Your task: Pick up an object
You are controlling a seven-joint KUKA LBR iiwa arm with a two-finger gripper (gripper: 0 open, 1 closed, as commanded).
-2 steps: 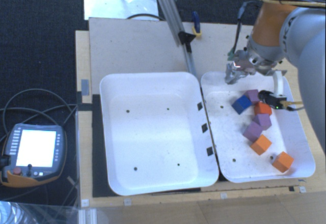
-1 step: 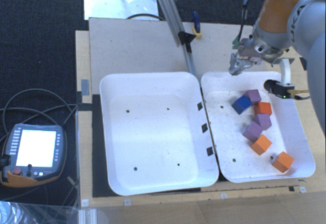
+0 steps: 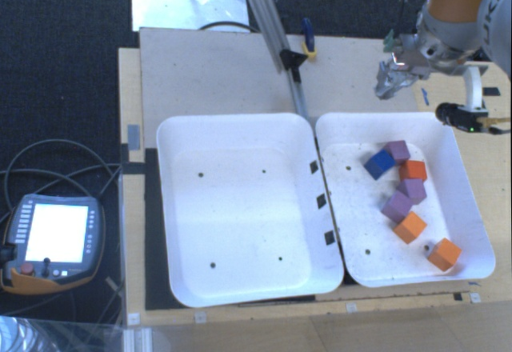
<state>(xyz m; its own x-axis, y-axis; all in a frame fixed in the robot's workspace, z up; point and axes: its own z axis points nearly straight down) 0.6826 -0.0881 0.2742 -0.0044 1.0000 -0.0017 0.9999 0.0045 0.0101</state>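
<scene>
Camera view: end effector [image 3: 392, 83] above bench, off right bin [image 3: 468, 182], holding nothing.

Two white bins [image 3: 240, 142], the right one holding one blue block [image 3: 378, 164], three purple blocks [image 3: 398, 152] and three orange blocks [image 3: 410, 226]; grey arm [image 3: 460, 14] banded orange; tan bench [image 3: 344, 70].
</scene>
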